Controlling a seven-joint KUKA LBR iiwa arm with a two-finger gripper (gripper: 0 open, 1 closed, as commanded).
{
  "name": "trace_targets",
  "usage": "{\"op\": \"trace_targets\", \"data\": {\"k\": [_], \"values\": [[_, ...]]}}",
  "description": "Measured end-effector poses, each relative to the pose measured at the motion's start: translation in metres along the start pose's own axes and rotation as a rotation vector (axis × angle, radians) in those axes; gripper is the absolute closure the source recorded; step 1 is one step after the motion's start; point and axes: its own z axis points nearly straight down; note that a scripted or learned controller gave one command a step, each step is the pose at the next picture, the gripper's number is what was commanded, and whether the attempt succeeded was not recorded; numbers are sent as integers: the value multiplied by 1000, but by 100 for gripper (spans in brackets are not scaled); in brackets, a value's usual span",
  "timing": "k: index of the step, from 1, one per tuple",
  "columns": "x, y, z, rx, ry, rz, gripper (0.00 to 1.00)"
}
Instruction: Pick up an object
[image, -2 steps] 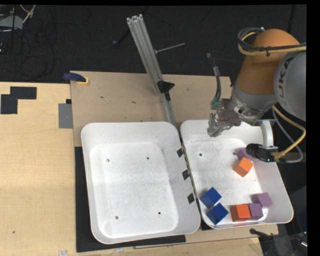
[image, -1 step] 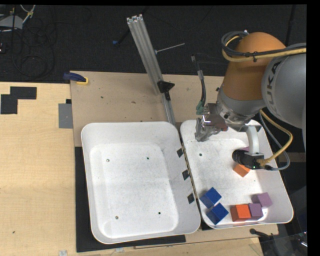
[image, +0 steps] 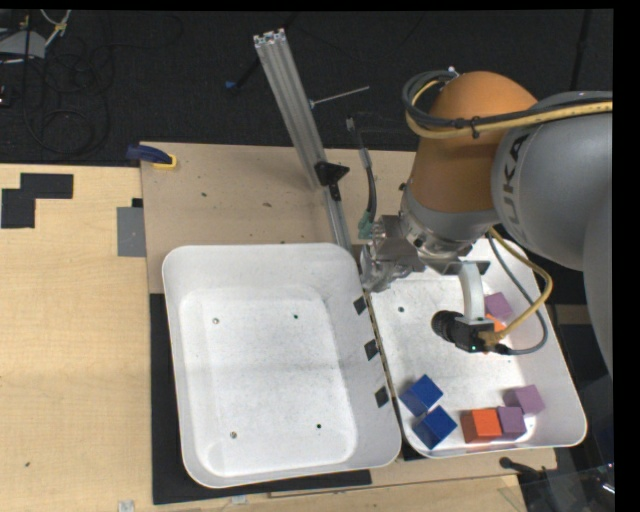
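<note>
Blue block (image: 424, 392) well clear of gripper (image: 383, 262), grip impossible to tell: centre squarely over it, then descend straight.

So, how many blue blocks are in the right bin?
2, both front-left: one blue block, and the second blue block just nearer the camera. The arm may hide others.
</note>
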Motion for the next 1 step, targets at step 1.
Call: {"op": "trace_targets", "data": {"k": [1], "values": [[41, -20, 17, 1, -1, 2, 100]]}}
